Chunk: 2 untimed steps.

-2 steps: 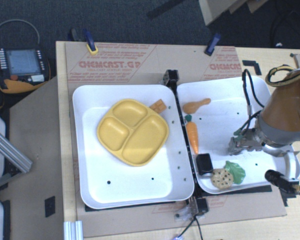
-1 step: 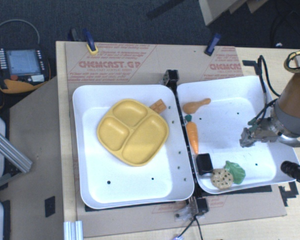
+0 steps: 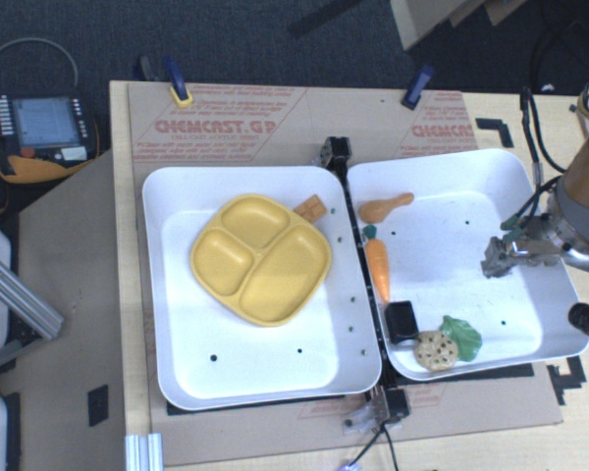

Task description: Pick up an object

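- Objects for pickup lie in the right bin (image 3: 491, 180), mostly along its left wall and front edge.
- Carrot (image 3: 377, 268): I see it lying lengthwise against the left wall, green end toward the back.
- Tan drumstick-shaped piece (image 3: 385, 207): near the back left corner, just behind the carrot.
- Black block (image 3: 401, 321): just in front of the carrot, close to the left wall.
- Cookie (image 3: 436, 350): at the front edge, touching or just beside the black block.
- Green leafy piece (image 3: 462, 336): touching the cookie on its right.
- Gripper (image 3: 499, 259): I see it over the right part of the right bin, well apart from all of these objects. I see nothing between its tips; I cannot tell how far it is spread.
- Left bin (image 3: 167, 292): I see a yellow plate (image 3: 261, 259) with three compartments, sitting toward the back.
- Brown block (image 3: 310, 208): it pokes out at the plate's back right rim, touching it.
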Motion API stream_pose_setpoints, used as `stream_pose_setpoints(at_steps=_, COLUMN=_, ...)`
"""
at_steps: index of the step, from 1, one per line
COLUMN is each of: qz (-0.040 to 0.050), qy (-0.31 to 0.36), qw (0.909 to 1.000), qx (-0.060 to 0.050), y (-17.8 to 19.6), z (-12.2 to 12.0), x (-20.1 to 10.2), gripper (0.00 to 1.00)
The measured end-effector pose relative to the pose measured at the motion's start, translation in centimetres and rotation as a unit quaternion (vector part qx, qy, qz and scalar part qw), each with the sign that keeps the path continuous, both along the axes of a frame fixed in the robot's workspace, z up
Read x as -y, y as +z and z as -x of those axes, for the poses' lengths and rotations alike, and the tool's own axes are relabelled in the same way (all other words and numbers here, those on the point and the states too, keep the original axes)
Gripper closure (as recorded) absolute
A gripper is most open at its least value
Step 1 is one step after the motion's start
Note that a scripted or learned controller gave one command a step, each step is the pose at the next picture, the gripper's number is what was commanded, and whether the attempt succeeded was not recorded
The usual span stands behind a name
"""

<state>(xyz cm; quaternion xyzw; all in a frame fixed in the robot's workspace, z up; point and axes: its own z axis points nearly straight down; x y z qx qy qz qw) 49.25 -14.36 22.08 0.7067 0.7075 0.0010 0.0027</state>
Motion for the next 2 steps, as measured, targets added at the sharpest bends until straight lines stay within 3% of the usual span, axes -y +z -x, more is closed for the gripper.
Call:
stream_pose_setpoints(at_steps=1, qz=-0.0001, qy=0.0, qw=1.0, qx=0.0, y=2.9, z=-0.1, x=0.0, gripper=1.0)
stream_pose_setpoints(at_steps=2, qz=-0.0009, qy=0.002, qw=1.0, qx=-0.001, y=3.5, z=-2.7, x=-4.9, gripper=1.0)
